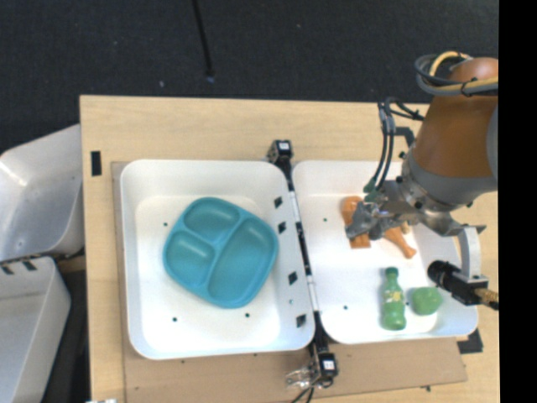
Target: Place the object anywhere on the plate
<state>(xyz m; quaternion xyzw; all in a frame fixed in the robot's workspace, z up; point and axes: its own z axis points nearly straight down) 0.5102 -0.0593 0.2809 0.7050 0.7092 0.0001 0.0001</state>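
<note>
a: start with the big things. where do the bins sit from the gripper?

b: it hangs over the right bin, in that bin's far half. the left bin lies off to its left in the view, across the divider where the two rims meet.

a: and the plate?

b: blue, three compartments, lying flat in the middle of the left bin. it is well apart from the gripper, straight across the divider and a touch nearer the camera.

a: so the carry runs leftward. what is the object?

b: my guess is the orange piece. it lies right under the gripper, and parts of it poke out on several sides: one toward the plate, one just below, and a long one trailing away to the right. its long axis seems to run on a slant, from the plate side down toward the bin's right edge.

a: does the gripper have it?

b: i cannot tell. the dark tool covers the middle of the piece, so its hold is hidden.

a: anything else close by?

b: a green bottle stands nearer the camera from the gripper, with a small green lump just beside it. both are apart from the orange piece and off the path to the plate.
</note>
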